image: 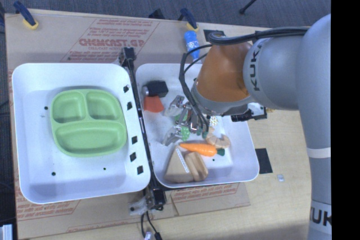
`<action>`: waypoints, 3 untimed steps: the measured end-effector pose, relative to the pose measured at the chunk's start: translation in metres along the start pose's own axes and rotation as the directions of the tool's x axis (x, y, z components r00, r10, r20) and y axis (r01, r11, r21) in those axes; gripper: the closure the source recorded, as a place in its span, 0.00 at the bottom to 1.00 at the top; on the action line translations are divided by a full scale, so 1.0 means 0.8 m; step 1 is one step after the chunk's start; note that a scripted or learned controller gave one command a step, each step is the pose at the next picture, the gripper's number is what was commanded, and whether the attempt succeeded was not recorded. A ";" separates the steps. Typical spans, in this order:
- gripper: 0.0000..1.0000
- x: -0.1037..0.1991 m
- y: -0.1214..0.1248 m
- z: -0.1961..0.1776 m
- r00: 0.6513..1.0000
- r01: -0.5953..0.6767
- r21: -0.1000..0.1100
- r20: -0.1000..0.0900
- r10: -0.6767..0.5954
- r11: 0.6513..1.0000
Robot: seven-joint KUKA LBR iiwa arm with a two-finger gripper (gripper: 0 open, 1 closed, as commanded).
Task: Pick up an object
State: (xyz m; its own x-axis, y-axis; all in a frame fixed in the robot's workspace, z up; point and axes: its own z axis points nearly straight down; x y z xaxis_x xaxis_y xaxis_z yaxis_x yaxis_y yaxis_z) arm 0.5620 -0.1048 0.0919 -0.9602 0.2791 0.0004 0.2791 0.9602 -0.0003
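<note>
My gripper [174, 120] reaches down into the right bin [243, 149], under the orange wrist band, and is open. Its metal fingertips [176, 103] are spread over bare bin floor with nothing between them. A toy carrot [198, 149] lies just right of and below the gripper. Wooden bread-like pieces [187, 167] lie at the bin's near edge. A red and black block [153, 96] rests to the gripper's upper left. A small green item [184, 133] sits close against the lower fingertip. The arm hides part of the bin's right side.
The left bin [25, 121] holds a green divided plate [88, 121]. A black divider with clips [136, 121] runs between the bins. A blue clamp [191, 41] stands behind the right bin, and a cardboard sheet [112, 36] lies under both bins.
</note>
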 end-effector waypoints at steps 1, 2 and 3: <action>1.00 -0.001 0.001 -0.013 1.000 0.003 0.000 0.001 -0.003 1.000; 1.00 -0.022 0.066 -0.154 1.000 -0.020 0.000 0.003 0.020 1.000; 1.00 -0.023 0.066 -0.166 1.000 -0.017 0.001 0.003 0.017 1.000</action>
State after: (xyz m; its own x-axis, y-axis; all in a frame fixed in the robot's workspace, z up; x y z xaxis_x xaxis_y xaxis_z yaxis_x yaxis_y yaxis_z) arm 0.5943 -0.0588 0.2247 -0.9552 0.2959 -0.0031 0.2959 0.9552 -0.0016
